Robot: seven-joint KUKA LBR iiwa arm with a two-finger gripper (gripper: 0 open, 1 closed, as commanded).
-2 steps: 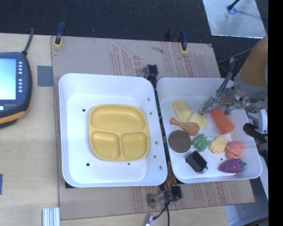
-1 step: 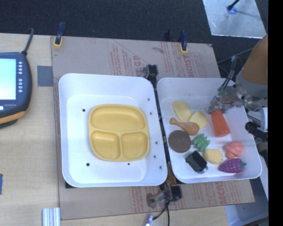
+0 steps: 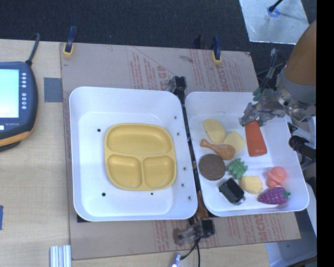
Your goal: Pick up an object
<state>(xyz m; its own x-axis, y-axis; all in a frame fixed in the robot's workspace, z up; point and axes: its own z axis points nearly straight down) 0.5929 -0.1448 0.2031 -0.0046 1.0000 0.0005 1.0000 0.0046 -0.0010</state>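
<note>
The left bin [image 3: 80, 149] holds a yellow divided tray [image 3: 140, 156] at its centre; the right bin [image 3: 298, 166] carries the toy food. By my reading the pick is barely begun — nothing is lifted, every piece lies on the bin floor. The arm [image 3: 301, 60] enters from three o'clock, and its gripper [image 3: 261, 111] hangs over the right bin's one o'clock corner, just above the top end of the orange-red block [image 3: 255, 139], the likeliest target. Below that, toward five o'clock, lie a brown disc [image 3: 212, 166], a drumstick [image 3: 218, 148], purple grapes [image 3: 273, 196] and a small black piece [image 3: 232, 191]. Whether the gripper is spread or closed I cannot tell — its tip is a dark blur, and the arm's upper part is cut off at the frame's edge.
</note>
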